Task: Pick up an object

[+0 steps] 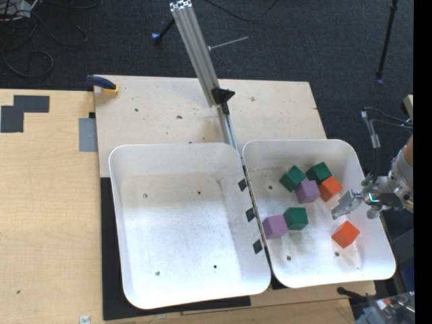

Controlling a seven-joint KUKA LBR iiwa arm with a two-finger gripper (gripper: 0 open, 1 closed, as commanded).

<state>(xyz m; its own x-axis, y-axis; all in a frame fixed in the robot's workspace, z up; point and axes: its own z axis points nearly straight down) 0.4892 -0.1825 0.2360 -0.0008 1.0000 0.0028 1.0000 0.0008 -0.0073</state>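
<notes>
Your gripper [352, 204] hangs at the right bin's [337, 150] right side, fingers apart and holding nothing, so drop squarely over the lone orange cube [345, 235] just nearer before closing

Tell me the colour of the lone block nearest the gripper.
Orange block, seen in the camera view, just below the gripper.

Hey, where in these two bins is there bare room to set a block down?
The left bin offers bare floor from wall to wall. In the right bin, free patches lie along the front wall and behind the green block. The middle is crowded, and the gripper hangs by the lone orange block.
</notes>
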